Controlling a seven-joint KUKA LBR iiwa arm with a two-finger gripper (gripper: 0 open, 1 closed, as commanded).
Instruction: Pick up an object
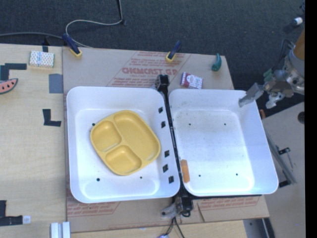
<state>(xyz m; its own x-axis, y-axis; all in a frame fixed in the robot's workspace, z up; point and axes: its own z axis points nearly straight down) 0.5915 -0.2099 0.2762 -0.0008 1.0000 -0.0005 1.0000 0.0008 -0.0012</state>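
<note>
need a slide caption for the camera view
Gripper over right bin's far corner; yellow divided plate in left bin.

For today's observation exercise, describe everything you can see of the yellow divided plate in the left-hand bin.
The yellow plate is a rounded, squarish tray that looks like matte plastic, moulded into three compartments: one large and two smaller, split by raised ridges. It lies flat and right side up on the floor of the left white bin, turned at a slant to the bin's walls, roughly central. Nothing rests in its compartments, and nothing but the bin floor touches it.
</note>
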